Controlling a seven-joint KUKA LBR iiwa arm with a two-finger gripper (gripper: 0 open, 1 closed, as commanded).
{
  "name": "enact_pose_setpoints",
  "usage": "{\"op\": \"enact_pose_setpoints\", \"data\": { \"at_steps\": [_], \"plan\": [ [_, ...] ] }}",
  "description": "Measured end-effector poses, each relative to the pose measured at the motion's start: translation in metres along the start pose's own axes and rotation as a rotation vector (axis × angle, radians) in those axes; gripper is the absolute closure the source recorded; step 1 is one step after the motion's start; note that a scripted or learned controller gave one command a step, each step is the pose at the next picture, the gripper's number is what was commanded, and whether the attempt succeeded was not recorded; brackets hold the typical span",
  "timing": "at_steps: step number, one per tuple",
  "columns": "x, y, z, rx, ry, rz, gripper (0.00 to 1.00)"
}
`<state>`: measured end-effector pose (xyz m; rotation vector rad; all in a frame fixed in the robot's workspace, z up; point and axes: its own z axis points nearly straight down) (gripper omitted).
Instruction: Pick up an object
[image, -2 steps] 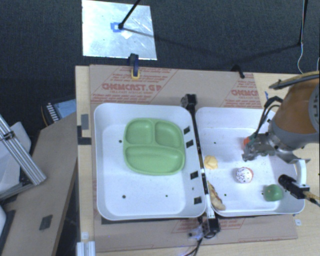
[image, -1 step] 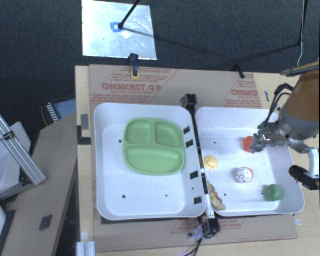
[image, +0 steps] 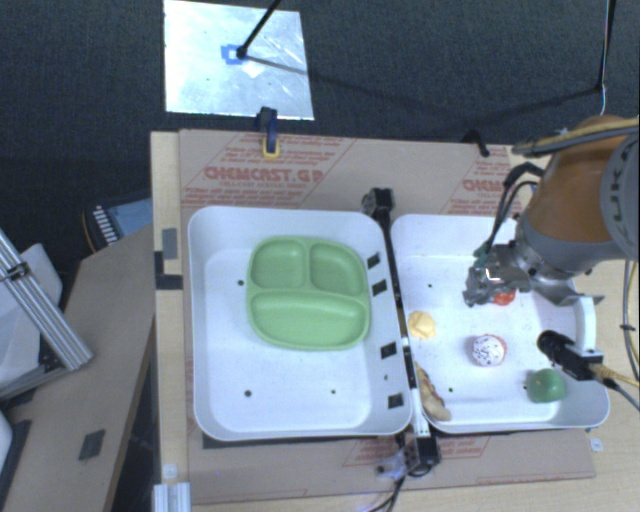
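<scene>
A view from above, at a slant, onto a brown surface (image: 300, 165) carrying two shallow white bins side by side. The left bin (image: 215, 400) holds a pale green divided plate (image: 306, 294) near its centre. The right bin (image: 440, 250) holds several small things: a yellow lump (image: 422, 324) near its left wall, a speckled white and red ball (image: 488, 350) at its middle, a green round object (image: 546, 385) at lower right, and a tan, peanut-like piece (image: 433, 398) along the lower left edge.

The grey arm with its orange band (image: 570, 195) enters from the right of the frame. Its gripper (image: 487, 291) is low in the upper middle of the right bin, directly beside a small red object (image: 504, 296) that peeks out at its right edge. The red object is mostly covered by the gripper, so its shape is unclear; just a bright red patch is visible.

Whether the fingers are spread or closed cannot be told from this angle, nor whether they have hold of anything. The pick appears to be at the reaching or grasping stage: the gripper is down among the objects, and nothing is visibly lifted clear of the bin. Securing and raising an object is left to do.
</scene>
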<state>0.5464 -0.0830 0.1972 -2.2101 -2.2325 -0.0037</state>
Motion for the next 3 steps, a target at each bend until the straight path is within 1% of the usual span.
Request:
{"op": "enact_pose_setpoints", "data": {
  "at_steps": [1, 2, 3],
  "plan": [
    [0.047, -0.016, -0.008, 0.001, 0.001, 0.001, 1.0],
    [0.101, -0.023, -0.002, 0.001, 0.0, 0.0, 1.0],
    [0.163, -0.027, -0.002, 0.001, 0.001, -0.002, 1.0]
  ]
}}
